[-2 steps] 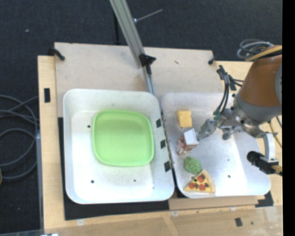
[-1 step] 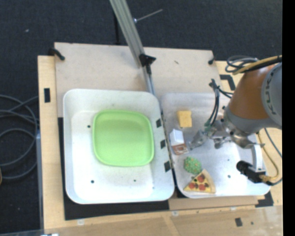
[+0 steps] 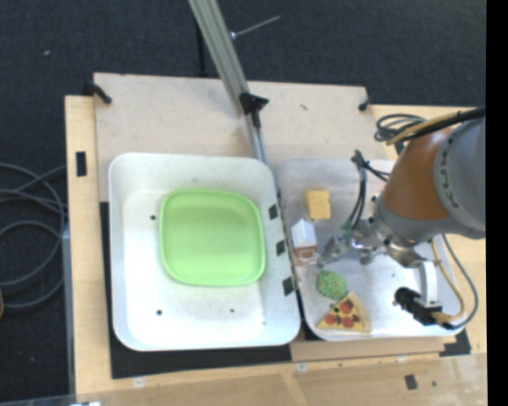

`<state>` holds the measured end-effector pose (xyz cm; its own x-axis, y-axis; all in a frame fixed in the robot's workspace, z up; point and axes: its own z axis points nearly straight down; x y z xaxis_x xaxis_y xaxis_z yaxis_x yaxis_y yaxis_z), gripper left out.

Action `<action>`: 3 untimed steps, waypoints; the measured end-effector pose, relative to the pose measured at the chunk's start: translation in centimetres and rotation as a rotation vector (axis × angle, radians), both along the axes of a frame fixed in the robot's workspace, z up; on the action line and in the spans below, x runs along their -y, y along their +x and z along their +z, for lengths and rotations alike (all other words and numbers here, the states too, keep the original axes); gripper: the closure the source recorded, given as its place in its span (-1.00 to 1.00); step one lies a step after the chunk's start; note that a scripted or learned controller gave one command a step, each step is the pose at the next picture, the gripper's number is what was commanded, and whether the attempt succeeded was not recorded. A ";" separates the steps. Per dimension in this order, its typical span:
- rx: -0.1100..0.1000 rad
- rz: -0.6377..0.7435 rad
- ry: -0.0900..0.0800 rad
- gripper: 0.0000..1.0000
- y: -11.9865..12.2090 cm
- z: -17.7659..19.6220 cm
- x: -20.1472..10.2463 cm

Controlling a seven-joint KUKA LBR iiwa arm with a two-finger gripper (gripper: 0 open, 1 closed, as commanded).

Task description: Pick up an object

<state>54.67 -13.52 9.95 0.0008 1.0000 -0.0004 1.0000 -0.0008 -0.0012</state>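
Observation:
The right bin (image 3: 368, 180) holds a yellow block (image 3: 318, 203) near its far left. A small white and brown box (image 3: 303, 239) lies against its left wall. A green knobbly piece (image 3: 330, 282) sits in the middle, and a toy pizza slice (image 3: 344, 314) lies by the front edge. My gripper (image 3: 345, 249) hangs low over the middle of this bin, just right of the box and just above the green piece. I see nothing held in it.
The left bin (image 3: 135, 227) carries a square green plate (image 3: 212, 237). A slanted metal bar (image 3: 224, 49) comes down to the wall between the bins. The arm's orange band (image 3: 411, 184) covers the right bin's right side.

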 end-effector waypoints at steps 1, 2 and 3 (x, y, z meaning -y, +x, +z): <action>0.004 -0.001 0.000 1.00 0.1 1.2 0.1; 0.007 0.000 -0.001 1.00 0.2 7.5 0.3; 0.007 0.001 -0.001 1.00 -0.1 13.7 0.1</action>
<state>54.60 -13.66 23.68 0.0000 1.0000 -0.0010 1.0000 0.0000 0.0062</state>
